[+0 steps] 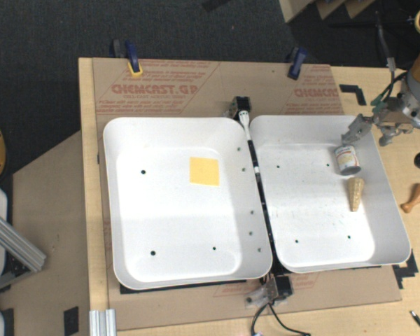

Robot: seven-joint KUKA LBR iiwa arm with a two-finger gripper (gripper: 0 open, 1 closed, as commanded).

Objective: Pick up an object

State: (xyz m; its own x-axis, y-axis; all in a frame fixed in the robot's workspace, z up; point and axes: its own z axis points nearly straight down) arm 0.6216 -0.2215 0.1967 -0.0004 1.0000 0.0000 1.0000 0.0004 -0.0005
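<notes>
The arm entered from the right of the camera view and reached over the upper right corner of the right bin (378,254). Its tool (370,126) hung above that bin's far right edge, with two grey fingers (355,129) spread wide apart and nothing between them. One finger sloped down and to the left, its tip just above a small cylindrical can (347,159); whether it touched the can could not be told.

The can, white with a dark band, lay inside the right bin near its upper right corner. Just below the can, also in the right bin, lay a tan cone-shaped object (355,193), its narrow end pointing away from the can.

To the left of the right bin, touching it along a shared edge, sat the left bin (126,208). A flat yellow square (204,171) lay in its middle. Both bins rested on a brown worktop (98,187).
</notes>
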